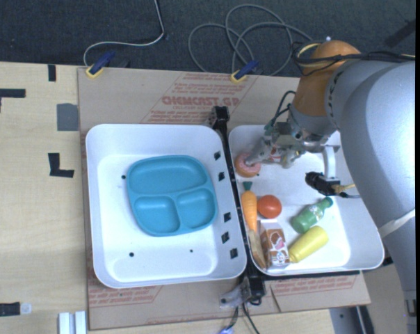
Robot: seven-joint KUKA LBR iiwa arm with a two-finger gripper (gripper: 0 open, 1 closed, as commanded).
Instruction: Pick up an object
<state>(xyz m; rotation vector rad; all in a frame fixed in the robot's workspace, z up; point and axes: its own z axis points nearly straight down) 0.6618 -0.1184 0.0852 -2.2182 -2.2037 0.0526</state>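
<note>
Your bench, itemised. Cardboard sheet (182,99) under both bins: red printing, partly legible as "CHENCAST" or similar, the rest too faint to read.

Left bin (106,145): one blue divided plate (172,193), three compartments.

Right bin (366,252): pink-and-white donut-like toy (249,164) at the upper left, beside the divider; orange carrot (249,211) along the divider; red tomato (269,206) just beside it; small brown carton (274,245) with a printed label you cannot read at this size; green bottle (311,216); yellow bottle (307,244) below it.

Gripper (279,148): low over the right bin's upper part, just right of the donut toy. Wrist hardware hides its tips, so you cannot tell its state or whether it touches anything. The arm (377,131) covers the bin's right side and is cut off at the edge.
</note>
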